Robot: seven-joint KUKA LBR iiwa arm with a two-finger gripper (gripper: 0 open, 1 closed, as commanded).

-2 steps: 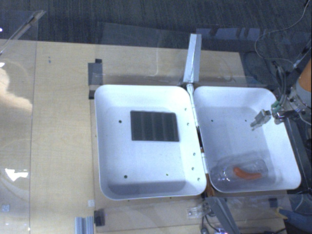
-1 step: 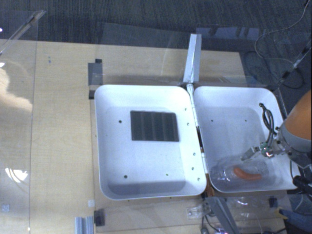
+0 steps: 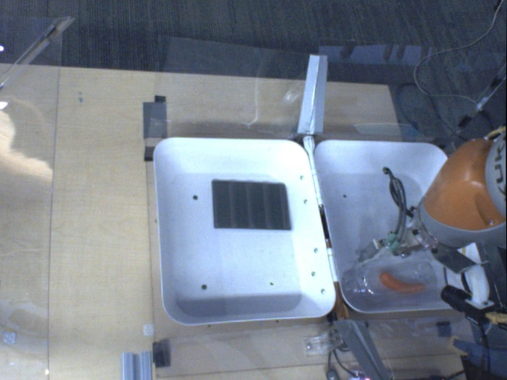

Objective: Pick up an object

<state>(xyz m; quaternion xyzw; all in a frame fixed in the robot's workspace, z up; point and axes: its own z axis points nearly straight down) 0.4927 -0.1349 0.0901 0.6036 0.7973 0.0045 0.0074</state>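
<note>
One gripper (image 3: 398,246), at the end of a grey arm with an orange band (image 3: 463,190), hangs low inside the right bin (image 3: 348,172), close to that bin's front edge and right of its middle. The arm comes in over the bin's right edge and hides much of that side. Whether the fingers are spread or closed cannot be told from this view; the tip is small and partly lost against clear, shiny material.

Just below the gripper, near the front edge of the right bin, lies a small orange object (image 3: 402,284), long and thin, resting flat on the bin floor. A clear plastic object (image 3: 372,269) lies around and beside it, hard to make out. A dark cable (image 3: 395,187) curls down from the bin's back half toward the gripper.

The left bin (image 3: 178,236) sits edge to edge with the right one. A dark ribbed rectangular pad (image 3: 251,205) lies flat near its centre, slightly toward the back edge. Both bins rest on a pale wooden bench (image 3: 87,236).
</note>
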